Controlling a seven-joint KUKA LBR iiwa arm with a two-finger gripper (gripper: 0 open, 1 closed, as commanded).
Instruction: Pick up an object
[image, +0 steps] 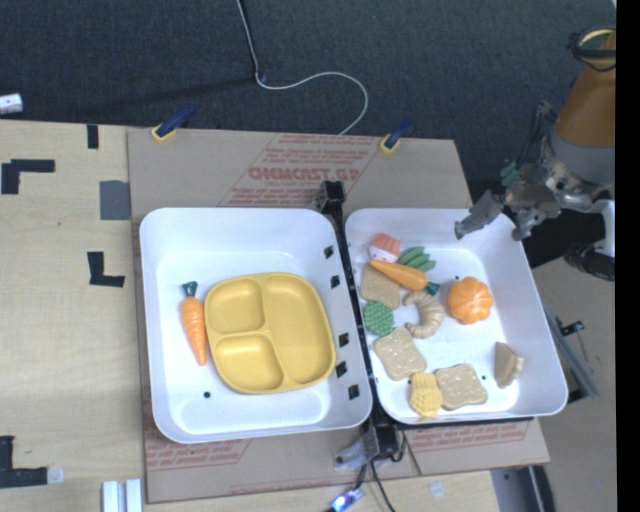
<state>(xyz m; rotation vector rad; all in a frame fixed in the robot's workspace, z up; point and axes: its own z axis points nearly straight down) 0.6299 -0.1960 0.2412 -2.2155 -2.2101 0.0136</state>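
Round orange plastic pumpkin (469, 300) sits in the right shallow white bin (535, 300), just beside a tan curled toy shrimp (428, 318) and near a long orange toy carrot (398, 274). The two-finger gripper (497, 218) hovers over that bin's upper right rim, fingers seemingly spread and pinching nothing, though the angle blurs them

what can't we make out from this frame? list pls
- Claw, camera view: small and dark above the right bin's far corner; finger state unreadable.
- Arm: cut off by the right and top edges.
- Green toy and flat tan piece: partly covered by the long carrot and neighbours; full shapes hidden.
- Tan wedge: too small to identify.
- Cable: its upper end leaves the top edge.
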